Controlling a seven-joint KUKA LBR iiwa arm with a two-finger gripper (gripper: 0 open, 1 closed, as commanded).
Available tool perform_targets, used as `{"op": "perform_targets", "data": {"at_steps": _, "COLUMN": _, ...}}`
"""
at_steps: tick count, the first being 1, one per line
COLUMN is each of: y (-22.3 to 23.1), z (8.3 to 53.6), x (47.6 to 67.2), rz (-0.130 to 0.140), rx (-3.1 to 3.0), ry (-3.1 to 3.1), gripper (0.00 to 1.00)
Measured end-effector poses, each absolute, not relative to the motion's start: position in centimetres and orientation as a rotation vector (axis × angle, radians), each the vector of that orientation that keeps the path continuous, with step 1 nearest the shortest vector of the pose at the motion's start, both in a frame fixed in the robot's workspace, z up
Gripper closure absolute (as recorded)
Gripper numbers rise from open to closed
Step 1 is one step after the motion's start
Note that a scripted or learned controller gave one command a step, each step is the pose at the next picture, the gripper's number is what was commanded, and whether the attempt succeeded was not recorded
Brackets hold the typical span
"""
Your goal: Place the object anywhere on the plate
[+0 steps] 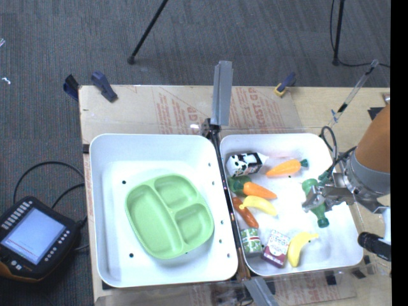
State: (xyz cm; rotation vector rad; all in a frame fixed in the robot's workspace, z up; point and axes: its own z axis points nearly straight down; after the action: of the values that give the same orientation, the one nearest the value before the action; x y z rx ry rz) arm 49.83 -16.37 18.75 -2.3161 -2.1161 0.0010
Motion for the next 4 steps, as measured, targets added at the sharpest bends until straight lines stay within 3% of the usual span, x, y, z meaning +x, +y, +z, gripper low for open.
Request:
{"op": "perform_targets", "data": {"at_steps": 1, "y": -8.3, "z": 16.4, "x": 47.8, "rz": 0.006, "rx": -2.242, "ry": -2.190, "gripper": 1.00}}
{"op": "perform_targets", "data": {"at_steps": 2, "y": -1.6, "z": 18.6, "x": 47.5, "rz": 0.005, "rx": -2.059, "ry": -2.366, "gripper": 1.00}}
{"op": "perform_targets", "data": {"at_steps": 3, "y": 6.9, "z": 18.6, "x": 48.0, "rz": 0.006, "rx": -1.885, "ry": -2.507, "gripper": 1.00}}
{"op": "perform_targets", "data": {"at_steps": 4, "y": 12.3, "z": 19.9, "x": 49.3, "rz": 0.007, "rx": -1.796, "ry": -2.572, "gripper": 1.00}}
